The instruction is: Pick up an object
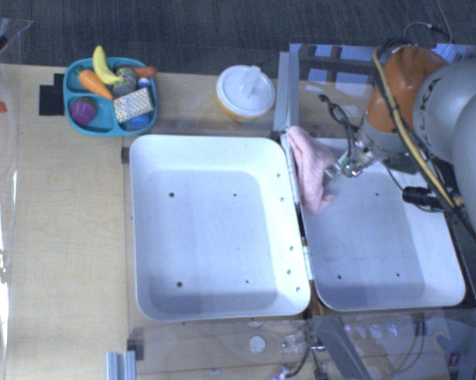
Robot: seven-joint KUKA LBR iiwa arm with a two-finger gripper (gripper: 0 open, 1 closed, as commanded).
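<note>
A pink cloth [309,165] lies crumpled in the right bin [388,283], draped against its left wall near the far corner. My gripper [333,176] reaches in from the right and sits low at the cloth's right edge, touching or nearly touching it. The grey arm with its orange band [400,77] rises behind it at the upper right.
The left bin [210,291] stands beside the right one, and their walls meet just left of the cloth. On the bench behind are a blue divided tray [73,93] of toy food and a white lidded cup [245,92]. Cables hang around the wrist.
</note>
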